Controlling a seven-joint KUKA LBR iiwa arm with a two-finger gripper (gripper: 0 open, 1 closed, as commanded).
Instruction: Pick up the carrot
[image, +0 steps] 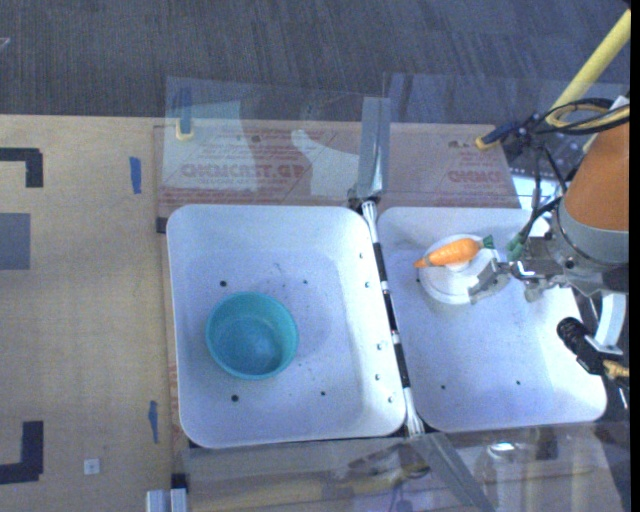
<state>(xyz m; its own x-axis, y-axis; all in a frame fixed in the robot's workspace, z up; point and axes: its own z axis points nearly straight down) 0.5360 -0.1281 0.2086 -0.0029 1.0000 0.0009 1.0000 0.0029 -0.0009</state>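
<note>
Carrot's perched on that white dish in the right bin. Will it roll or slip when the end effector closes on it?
The carrot looks rigid and tapered, so it may squirt toward its narrow tip. It lies across a small white dish, so a nudge could probably roll it off. It looks like a light toy.

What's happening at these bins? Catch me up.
A grey robot arm with an orange band reaches in over the right bin, its gripper beside a small white dish. The carrot lies on that dish and is not yet picked up. A teal bowl sits alone in the left bin.
</note>
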